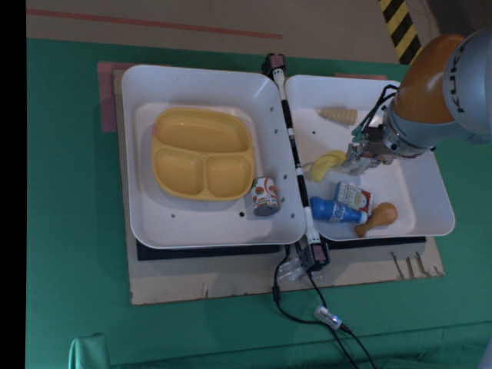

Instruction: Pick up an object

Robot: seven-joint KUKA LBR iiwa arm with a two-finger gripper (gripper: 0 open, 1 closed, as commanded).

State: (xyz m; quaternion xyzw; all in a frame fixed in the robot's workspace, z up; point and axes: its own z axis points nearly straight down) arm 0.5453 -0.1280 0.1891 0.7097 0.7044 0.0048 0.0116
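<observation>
Green bench (77,206), two white bins (154,229)

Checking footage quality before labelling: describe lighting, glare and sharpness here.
Camera view: even, soft overhead light; faint shadows beside the yellow tray and can; mild glare on the white bins' rims; overall slightly soft, the can's label unreadable; the arm looks blurred near the frame edge.

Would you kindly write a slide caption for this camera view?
Grey arm's tool poised in the right bin beside a yellow banana; yellow divided plate and small can in the left bin.
</observation>
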